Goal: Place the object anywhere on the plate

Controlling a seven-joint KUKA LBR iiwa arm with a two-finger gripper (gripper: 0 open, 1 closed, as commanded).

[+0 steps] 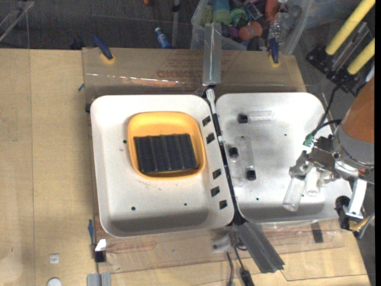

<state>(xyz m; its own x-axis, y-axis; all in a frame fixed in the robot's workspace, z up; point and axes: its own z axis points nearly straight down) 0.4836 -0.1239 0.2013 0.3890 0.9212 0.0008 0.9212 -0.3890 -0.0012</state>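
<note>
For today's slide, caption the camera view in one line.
Arm's gripper low in right bin; yellow plate bearing dark ridged block in left bin.

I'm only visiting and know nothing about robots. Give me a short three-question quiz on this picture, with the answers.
1. True or false: the black ridged block lies on the yellow plate.
2. Which bin is the claw over? A) the left bin in the picture B) the right bin C) neither
3. Fill in: the right bin holds ___ small black pieces.

Key: 1 true; 2 B; 3 three.
</note>
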